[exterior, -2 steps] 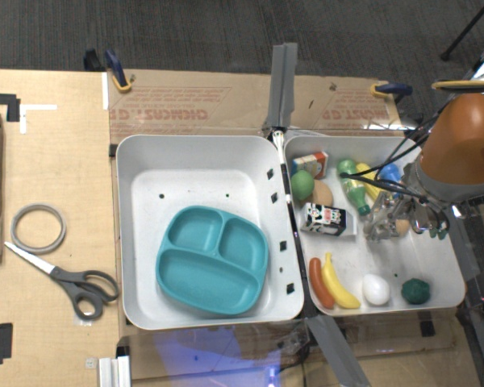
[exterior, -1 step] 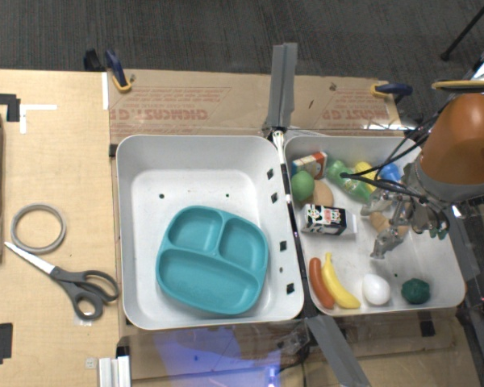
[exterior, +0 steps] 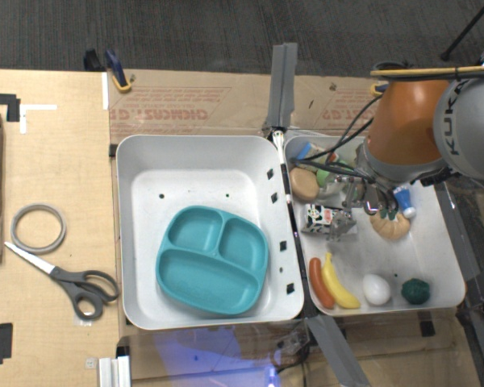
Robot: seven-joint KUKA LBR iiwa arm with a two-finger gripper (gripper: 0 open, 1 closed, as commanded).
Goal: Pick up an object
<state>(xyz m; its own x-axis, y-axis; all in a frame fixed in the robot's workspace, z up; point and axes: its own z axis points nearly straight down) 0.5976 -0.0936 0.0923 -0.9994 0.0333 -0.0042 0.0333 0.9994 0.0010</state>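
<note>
Where the arm reaches into the right bin, its gripper hangs low over the far-middle clutter; whether it is apart or together cannot be told. Just left of it lies a small black-and-white printed object, crumpled-looking. A tan rounded item sits just right of the gripper. Along the near wall: red sausage, yellow banana, white egg, dark green ball. The left bin holds a teal divided plate, with open floor far of it.
</note>
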